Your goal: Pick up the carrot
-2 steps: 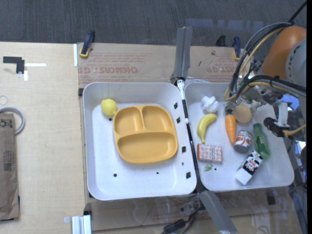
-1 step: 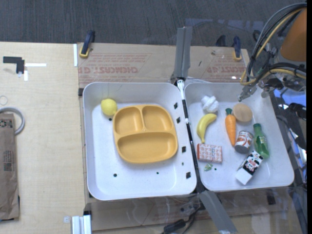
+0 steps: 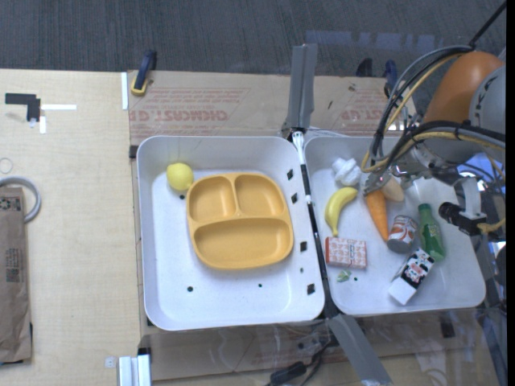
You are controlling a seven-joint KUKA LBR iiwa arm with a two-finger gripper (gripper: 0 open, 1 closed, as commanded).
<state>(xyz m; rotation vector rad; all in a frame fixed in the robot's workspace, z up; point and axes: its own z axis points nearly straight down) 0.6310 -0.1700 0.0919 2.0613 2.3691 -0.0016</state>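
**Currently: gripper sitting at the carrot's upper end, right bin**

We are seeing the carrot (image 3: 376,214) lying in the right bin (image 3: 451,296), thick end up, tip pointing toward the near side, between the banana (image 3: 339,206) and the soda can (image 3: 401,233). The gripper (image 3: 375,185) is hovering at the carrot's top end; we cannot tell its state. We are also noting a green bottle (image 3: 430,232), a small red box (image 3: 347,252) and a black-and-white carton (image 3: 412,277) nearby. A yellow divided plate (image 3: 239,219) and a lemon (image 3: 179,175) are sitting in the left bin (image 3: 161,280).
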